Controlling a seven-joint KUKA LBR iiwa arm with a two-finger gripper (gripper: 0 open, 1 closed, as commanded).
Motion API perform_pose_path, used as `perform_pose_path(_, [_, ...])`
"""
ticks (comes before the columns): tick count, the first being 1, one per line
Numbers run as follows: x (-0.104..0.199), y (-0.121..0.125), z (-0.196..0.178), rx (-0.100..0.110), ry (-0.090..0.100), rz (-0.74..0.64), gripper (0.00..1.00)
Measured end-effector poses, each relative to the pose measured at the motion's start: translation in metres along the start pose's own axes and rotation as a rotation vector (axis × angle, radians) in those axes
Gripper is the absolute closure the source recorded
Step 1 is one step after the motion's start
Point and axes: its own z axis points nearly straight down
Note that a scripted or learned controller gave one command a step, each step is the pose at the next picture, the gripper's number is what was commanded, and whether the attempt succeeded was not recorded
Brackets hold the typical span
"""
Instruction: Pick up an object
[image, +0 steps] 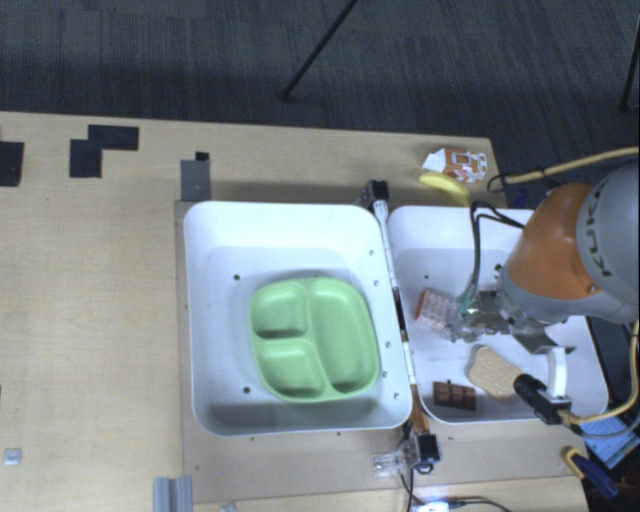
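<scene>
In the right bin (430, 240) lie a reddish-pink patterned packet (434, 307), a tan slice-of-bread toy (492, 372) and a dark brown chocolate-bar block (456, 396). My gripper (470, 322) hangs low over the bin floor, just right of the packet and above the bread slice. The grey arm with its orange band (550, 250) reaches in from the right and hides the bin's right part. Nothing shows between the fingers.
The left bin (210, 300) holds a green three-compartment plate (314, 337). A banana toy (446, 184) and a small orange-white carton (460, 163) lie on the bench behind the right bin. Cables run along the right side and near the front edge.
</scene>
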Motion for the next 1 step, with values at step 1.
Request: perform_pose_path(1, [0.0,-0.0001,0.0001,0.0,0.0,0.0,0.0])
